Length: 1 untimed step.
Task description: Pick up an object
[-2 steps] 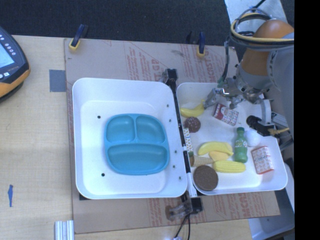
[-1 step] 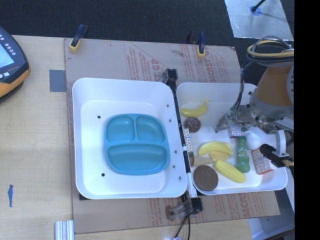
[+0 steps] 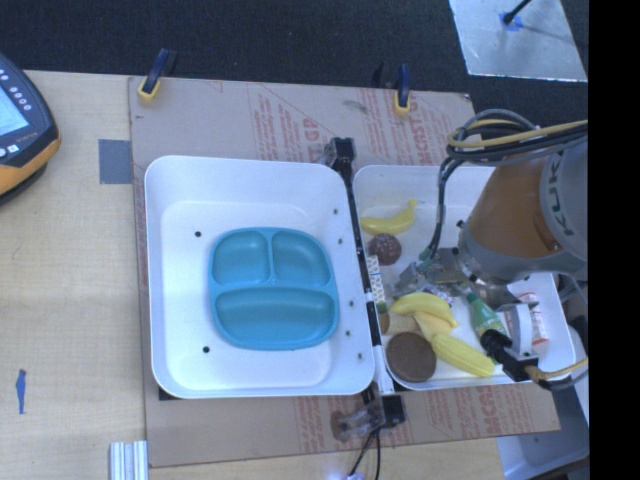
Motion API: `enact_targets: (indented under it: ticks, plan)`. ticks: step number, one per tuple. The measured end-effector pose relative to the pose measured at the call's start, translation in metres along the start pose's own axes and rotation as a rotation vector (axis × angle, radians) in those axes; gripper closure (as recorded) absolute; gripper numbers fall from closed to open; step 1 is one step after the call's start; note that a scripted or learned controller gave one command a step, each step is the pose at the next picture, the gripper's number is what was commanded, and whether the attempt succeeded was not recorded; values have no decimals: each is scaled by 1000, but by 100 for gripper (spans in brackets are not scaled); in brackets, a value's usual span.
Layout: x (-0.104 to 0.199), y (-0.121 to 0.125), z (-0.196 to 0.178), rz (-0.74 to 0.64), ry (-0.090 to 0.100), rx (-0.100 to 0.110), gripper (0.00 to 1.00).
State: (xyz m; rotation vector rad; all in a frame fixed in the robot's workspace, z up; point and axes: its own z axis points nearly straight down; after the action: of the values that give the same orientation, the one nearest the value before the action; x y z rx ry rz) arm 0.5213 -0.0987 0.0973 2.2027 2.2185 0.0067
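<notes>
The right bin [image 3: 400, 181] holds several small items. A yellow banana [image 3: 392, 218] lies at its back left, with a dark round fruit [image 3: 387, 249] just in front of it. Two more yellow pieces [image 3: 425, 309] lie mid-bin, beside a brown disc [image 3: 411, 357] and a long yellow piece [image 3: 463, 354] near the front wall. A green bottle [image 3: 487, 319] and a white and red packet [image 3: 530, 324] lie to the right. The gripper [image 3: 441, 267] hangs low over the middle of this bin, below the orange band [image 3: 510, 213], just behind the mid-bin yellow pieces.
The left bin [image 3: 170, 268] holds a blue divided plate [image 3: 273, 288]. A rail with clamps [image 3: 362, 268] runs between the two bins. Black and yellow cables [image 3: 495, 133] loop over the arm. A yellow and black device [image 3: 20, 118] sits at the bench's far left.
</notes>
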Motion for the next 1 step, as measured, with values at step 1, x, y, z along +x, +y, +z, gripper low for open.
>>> enact_targets:
  ticks: [1]
  plan:
    - [2,45,2,3,4,9,0]
